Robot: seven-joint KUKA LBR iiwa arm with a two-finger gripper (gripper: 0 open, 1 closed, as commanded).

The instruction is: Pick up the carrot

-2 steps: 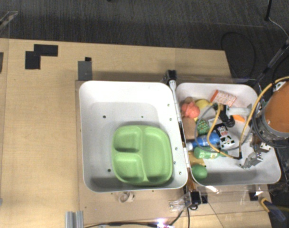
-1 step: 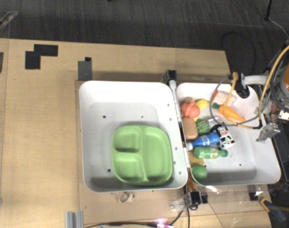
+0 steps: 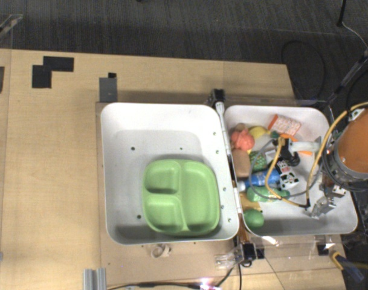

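Gripper point(image 3: 321, 208) state unclear, over right bin point(image 3: 347, 225); toy pile point(image 3: 262, 168) crowds left side.

Two shallow white bins sit side by side on one wooden bench point(image 3: 51, 180): the left bin point(image 3: 120, 125) and the right bin point(image 3: 341, 222). The left holds one green divided tray point(image 3: 180, 195), which has three compartments. The right holds a jumbled pile of small toys point(image 3: 265, 168), roughly ten, too tangled for a firm count. One robot arm point(image 3: 356, 147) reaches over it.
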